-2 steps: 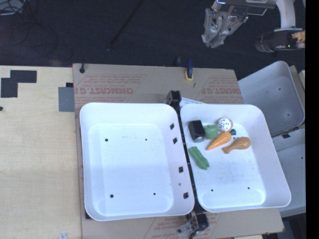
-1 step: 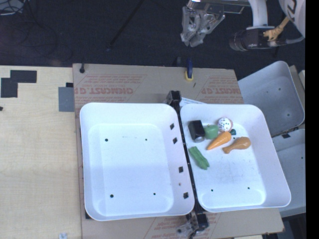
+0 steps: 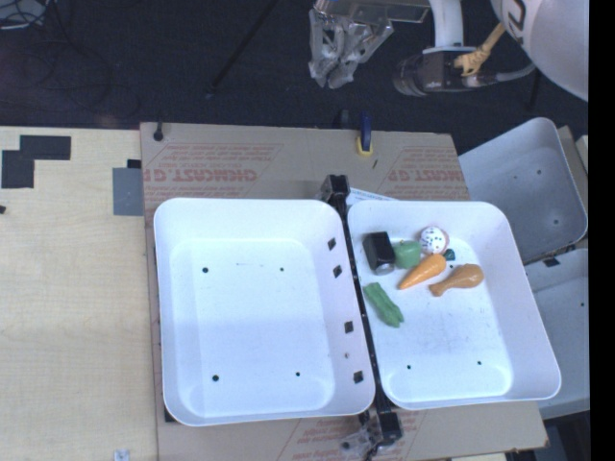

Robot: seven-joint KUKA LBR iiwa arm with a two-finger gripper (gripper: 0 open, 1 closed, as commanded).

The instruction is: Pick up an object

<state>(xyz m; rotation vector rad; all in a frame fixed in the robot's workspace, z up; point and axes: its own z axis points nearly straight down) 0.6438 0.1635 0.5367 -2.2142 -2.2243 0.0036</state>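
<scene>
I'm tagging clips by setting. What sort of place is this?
Likely a robotics lab test bench: two white bins clamped side by side on a board, toy objects such as a carrot in the right bin, and the gripper hanging above.

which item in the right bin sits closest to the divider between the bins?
The long green vegetable toy, lying slantwise nearest the middle wall; the black block sits just farther right.

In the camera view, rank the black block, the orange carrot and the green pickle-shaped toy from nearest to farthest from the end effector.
The end effector hangs above the bins' far edge.
1. Black block, far-left of the right bin.
2. Orange carrot, just right of the block and slightly nearer the camera.
3. Green pickle-shaped toy, by the divider, closest to the camera.
</scene>
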